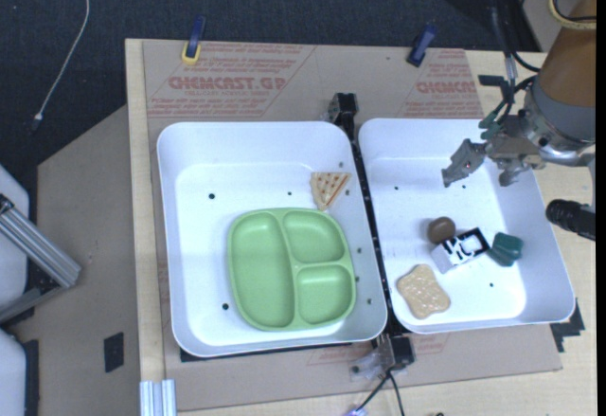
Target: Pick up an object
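Grey two-finger jaws (483,161) hanging over the far part of the right shallow white bin (544,305), fingers spread apart, nothing between them. Nearer in that bin, well apart from the jaws: brown round lump (441,230), black-and-white block (461,248), teal piece (506,247), tan toast-shaped slab (422,291). In the left white bin (185,187): green divided plastic plate (290,268), tan waffle-patterned wedge (329,187).

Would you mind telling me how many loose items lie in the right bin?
4: a brown ball mid-bin, a black-and-white block just beside it, a teal piece further right, and a tan toast near the front edge. None looks hidden.
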`<state>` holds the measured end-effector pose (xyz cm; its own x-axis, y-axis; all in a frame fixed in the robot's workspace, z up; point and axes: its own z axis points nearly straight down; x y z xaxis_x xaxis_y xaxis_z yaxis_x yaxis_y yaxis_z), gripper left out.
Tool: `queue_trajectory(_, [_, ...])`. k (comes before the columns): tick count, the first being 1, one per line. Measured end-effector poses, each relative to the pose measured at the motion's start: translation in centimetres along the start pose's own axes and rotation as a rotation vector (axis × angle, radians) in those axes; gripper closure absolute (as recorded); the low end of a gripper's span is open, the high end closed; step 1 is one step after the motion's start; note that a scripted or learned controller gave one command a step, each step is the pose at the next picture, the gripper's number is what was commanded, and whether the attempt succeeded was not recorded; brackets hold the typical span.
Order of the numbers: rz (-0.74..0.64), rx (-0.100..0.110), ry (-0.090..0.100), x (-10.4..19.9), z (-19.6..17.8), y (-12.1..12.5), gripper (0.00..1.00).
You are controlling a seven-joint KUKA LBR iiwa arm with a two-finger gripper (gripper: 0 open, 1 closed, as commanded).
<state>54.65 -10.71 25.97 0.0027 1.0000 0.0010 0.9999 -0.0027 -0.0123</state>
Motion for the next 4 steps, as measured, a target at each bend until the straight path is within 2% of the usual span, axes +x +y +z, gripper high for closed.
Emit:
queue_trajectory(1, [-0.003,-0.013,-0.001,0.0,-0.6,0.2,0.0])
queue_trajectory(2, [-0.002,-0.007,0.0,0.1,3.7,-0.2,0.0])
queue_trajectory(4, [-0.001,-0.004,0.001,-1.1,15.7,-0.5,0.0])
